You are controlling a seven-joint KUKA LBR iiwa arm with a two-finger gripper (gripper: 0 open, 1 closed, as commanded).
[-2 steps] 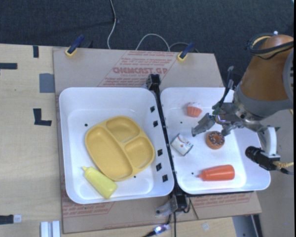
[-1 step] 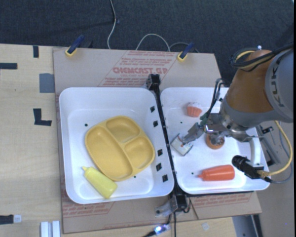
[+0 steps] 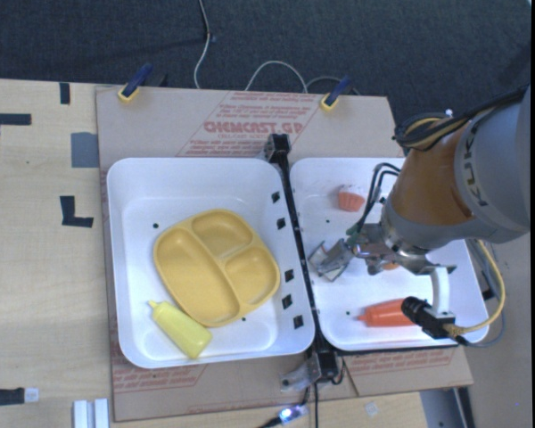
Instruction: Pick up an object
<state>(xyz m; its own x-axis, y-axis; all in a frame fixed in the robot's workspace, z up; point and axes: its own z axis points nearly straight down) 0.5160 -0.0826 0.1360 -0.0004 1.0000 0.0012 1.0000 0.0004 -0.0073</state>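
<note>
Here, as I see it from above:

Arm (image 3: 455,185): mine, grey with an orange band, reaching in from the right and bent low over the right bin.

Pincer (image 3: 330,261): down in the right bin (image 3: 325,181), close to its left wall and the divider between the bins. I cannot tell whether it is apart or together; the tip reads as a dark, shiny tangle against the white floor, and I see nothing gripped in it.

Carrot (image 3: 388,313): an orange, tapered piece lying flat on the right bin's floor near the front edge, pointed end to the left, apart from my pincer and below it in the view. Its right end meets a black fitting on my wrist cable.

Pink piece (image 3: 349,200): small, orange-pink, toward the back of the right bin, apart from my pincer and just left of my orange band.

Left bin (image 3: 125,239): holds a yellow tray (image 3: 216,266) with three compartments, lying flat and turned at a slant.

Bottle (image 3: 180,326): yellow, lying on its side at the front left of the left bin, touching the tray's front edge.

Bench: cardboard under both bins, two yellow-and-blue clamps (image 3: 135,83) at its back edge.
</note>
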